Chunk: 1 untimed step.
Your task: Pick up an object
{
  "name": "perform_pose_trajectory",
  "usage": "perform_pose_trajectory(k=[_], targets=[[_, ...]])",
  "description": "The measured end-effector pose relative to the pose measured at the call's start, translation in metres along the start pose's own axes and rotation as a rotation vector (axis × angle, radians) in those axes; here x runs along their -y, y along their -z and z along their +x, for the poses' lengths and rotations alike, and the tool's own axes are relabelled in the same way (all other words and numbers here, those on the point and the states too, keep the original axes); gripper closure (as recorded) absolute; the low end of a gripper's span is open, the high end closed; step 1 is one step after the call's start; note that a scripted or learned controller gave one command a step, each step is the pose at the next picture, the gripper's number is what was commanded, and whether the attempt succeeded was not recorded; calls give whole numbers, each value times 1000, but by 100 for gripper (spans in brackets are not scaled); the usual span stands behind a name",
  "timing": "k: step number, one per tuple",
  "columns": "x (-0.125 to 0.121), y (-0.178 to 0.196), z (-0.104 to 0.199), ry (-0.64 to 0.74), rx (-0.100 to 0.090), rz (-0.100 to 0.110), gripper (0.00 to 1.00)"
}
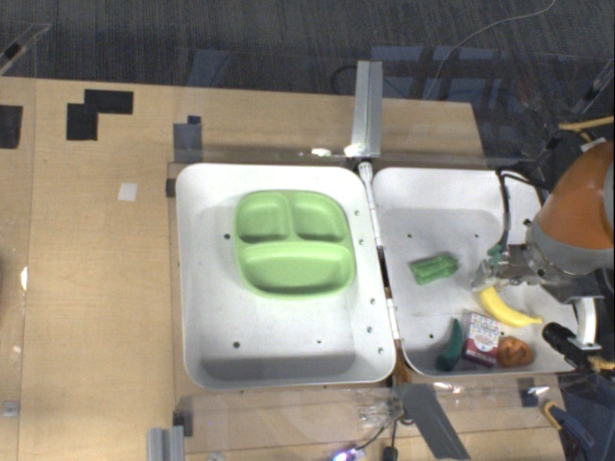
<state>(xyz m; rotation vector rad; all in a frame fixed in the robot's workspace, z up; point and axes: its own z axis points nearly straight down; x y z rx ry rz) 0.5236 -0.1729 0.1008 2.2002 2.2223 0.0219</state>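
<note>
The right bin (432, 209) holds a small green block (433, 268) near its middle and a yellow banana (507, 307) to the block's right. Along the front wall lie a dark green oblong piece (451, 346), a small red and white packet (482, 337) and a brown-orange round item (515, 351). My gripper (490, 275) reaches in from the right and is low in this bin, just above the banana's left end and right of the green block. Nothing can be seen held in it.
The left bin (211, 334) carries a light green divided plate (292, 241) in its middle. A metal divider post (366, 113) stands behind the seam between the bins. Cables run along the right bin's far right side (504, 209).
</note>
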Motion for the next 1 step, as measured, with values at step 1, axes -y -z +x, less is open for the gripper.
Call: perform_pose_trajectory(k=[1], targets=[[-58, 98, 53, 58, 0, 17, 100]])
